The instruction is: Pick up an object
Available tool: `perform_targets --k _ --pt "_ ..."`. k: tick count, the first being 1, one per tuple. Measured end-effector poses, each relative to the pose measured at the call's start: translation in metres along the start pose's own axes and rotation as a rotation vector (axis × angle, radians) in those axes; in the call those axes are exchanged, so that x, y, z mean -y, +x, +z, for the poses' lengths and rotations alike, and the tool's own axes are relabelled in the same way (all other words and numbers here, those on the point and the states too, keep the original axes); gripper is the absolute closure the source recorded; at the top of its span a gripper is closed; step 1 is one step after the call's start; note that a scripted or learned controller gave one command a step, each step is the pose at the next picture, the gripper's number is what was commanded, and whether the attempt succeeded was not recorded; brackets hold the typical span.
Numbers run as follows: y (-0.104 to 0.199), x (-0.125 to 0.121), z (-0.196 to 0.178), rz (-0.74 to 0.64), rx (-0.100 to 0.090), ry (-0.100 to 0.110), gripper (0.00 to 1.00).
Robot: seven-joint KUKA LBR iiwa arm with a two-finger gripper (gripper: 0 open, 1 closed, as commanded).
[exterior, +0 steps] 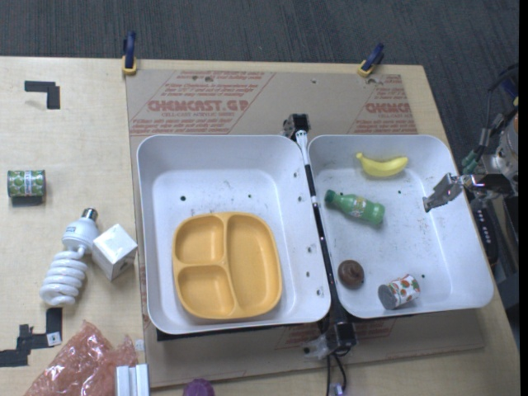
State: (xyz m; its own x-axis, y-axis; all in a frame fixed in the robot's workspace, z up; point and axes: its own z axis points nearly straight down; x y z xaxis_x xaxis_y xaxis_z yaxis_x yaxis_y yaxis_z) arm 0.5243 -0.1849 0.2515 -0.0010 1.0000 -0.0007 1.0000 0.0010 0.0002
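Jaws (441, 193) at right bin's (462, 295) edge; bottle (355, 207) flat, cap upper-left.

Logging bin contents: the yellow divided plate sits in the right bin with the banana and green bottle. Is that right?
Not quite. The camera view shows the yellow divided plate in the left bin; the banana and green bottle lie in the right bin.

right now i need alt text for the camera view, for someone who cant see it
Two shallow white bins sit side by side: the left bin holds a yellow divided plate, and the right bin holds a banana, a green bottle, a brown round object and a small can. The gripper hangs at the right bin's right edge.
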Motion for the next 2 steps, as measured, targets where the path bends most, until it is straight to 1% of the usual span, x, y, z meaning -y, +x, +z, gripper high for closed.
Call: perform_targets --k 1,2 --pt "-0.037 -0.001 0.122 0.002 0.0 0.0 0.0" --pt "-0.014 0.001 0.159 0.001 -0.001 0.0 0.0"
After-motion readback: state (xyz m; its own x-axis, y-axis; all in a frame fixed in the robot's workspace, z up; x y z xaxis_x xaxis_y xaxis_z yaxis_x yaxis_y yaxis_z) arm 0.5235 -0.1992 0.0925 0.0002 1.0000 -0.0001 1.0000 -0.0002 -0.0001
